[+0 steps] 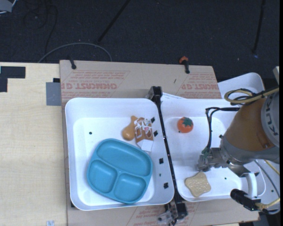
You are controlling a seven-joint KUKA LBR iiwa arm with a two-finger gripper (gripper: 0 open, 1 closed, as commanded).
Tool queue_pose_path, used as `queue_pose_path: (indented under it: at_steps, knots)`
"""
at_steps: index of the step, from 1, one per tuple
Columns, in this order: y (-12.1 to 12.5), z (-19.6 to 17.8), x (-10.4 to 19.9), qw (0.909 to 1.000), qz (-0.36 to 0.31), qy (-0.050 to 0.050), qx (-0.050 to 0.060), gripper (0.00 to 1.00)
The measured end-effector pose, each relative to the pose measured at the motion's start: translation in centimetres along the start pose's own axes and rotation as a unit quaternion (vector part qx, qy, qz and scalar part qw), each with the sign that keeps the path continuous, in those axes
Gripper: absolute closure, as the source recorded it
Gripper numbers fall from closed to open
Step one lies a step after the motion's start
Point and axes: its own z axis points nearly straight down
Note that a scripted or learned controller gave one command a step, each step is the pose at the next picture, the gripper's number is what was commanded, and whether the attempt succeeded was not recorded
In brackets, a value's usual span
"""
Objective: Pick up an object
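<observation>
Camera view: gripper [205, 163] low in the right white bin [194, 197], just above a flat tan cracker-shaped piece [198, 184]; finger state indiscernible. Arm reaches from right.

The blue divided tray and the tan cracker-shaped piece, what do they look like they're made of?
The blue divided tray looks like moulded plastic: uniform colour, rounded compartments, soft sheen. The tan cracker-shaped piece looks matte and speckled, possibly foam or plastic toy food; the view is too coarse to be sure.
</observation>
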Motion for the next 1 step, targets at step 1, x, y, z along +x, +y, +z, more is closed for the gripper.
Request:
queue_pose_path:
  at_steps: [1]
  knots:
    - [0.90,-4.67,-0.27,1.0000,-0.004,-0.001,-0.001,1.00]
